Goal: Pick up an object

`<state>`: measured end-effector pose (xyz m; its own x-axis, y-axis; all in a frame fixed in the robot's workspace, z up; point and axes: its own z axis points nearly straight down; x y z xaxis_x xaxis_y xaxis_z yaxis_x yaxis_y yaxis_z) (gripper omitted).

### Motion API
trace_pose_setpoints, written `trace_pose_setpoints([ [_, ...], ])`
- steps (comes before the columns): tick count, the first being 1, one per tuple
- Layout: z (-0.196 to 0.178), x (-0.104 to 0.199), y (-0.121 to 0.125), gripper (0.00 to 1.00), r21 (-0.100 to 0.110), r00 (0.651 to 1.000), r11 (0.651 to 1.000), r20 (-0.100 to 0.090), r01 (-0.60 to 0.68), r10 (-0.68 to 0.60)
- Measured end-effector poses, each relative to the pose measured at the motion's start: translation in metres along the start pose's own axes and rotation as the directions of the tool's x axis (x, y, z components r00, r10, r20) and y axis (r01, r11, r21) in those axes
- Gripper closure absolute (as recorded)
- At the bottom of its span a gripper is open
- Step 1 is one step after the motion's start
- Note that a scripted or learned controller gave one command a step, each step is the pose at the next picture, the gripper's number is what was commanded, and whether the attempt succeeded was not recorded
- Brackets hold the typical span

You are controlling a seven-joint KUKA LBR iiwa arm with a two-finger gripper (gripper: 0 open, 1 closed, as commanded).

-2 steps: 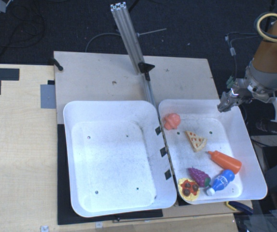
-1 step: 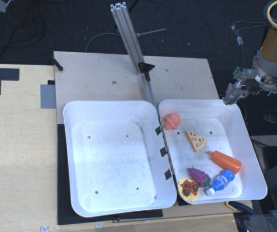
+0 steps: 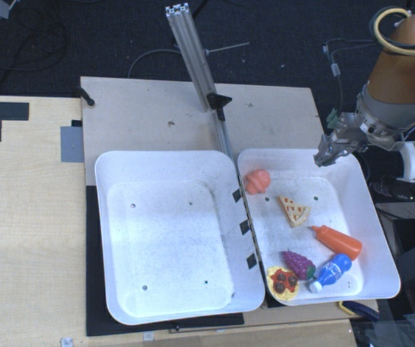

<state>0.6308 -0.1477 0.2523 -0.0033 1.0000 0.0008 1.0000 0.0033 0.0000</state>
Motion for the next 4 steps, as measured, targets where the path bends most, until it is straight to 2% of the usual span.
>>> trace_pose_setpoints([
  [2, 0.022, 0.104, -0.018, 1.0, 0.001, 1.0, 1.0, 0.0, 0.0, 0.0],
  [4, 0.037, 0.204, -0.047, 1.0, 0.001, 1.0, 1.0, 0.0, 0.0, 0.0],
])
